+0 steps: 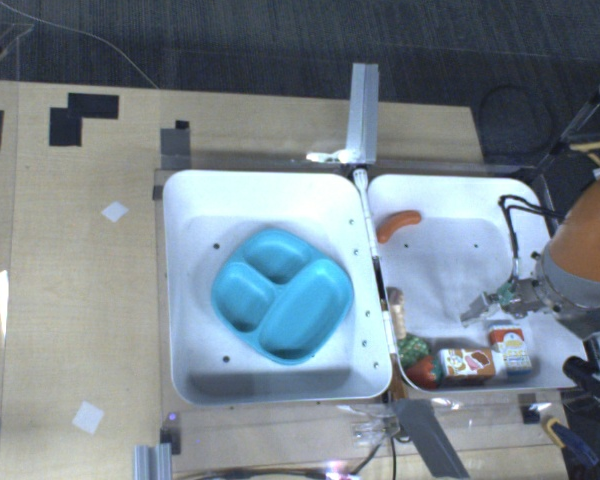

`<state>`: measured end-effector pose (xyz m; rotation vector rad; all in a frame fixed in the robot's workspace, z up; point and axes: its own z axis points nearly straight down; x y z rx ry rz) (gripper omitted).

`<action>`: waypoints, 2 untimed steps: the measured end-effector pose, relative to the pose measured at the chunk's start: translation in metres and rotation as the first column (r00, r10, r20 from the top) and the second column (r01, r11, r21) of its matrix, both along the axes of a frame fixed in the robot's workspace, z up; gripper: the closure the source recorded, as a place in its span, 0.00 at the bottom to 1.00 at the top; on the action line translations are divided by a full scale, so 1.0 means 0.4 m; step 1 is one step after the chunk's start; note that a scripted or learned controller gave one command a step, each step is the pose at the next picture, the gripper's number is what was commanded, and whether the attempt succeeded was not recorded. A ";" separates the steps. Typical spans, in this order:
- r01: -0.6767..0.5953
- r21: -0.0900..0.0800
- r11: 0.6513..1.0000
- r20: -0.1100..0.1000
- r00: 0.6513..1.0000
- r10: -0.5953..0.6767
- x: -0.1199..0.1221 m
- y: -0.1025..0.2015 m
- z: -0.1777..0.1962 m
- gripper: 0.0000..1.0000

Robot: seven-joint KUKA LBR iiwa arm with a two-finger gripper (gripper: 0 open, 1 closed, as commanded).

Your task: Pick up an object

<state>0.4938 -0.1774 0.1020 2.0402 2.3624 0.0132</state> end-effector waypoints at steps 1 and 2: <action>-0.419 0.002 0.908 -0.014 0.908 0.419 0.208 -0.009 0.008 0.00; -0.389 0.004 0.921 -0.016 0.921 0.389 0.082 0.020 0.059 0.00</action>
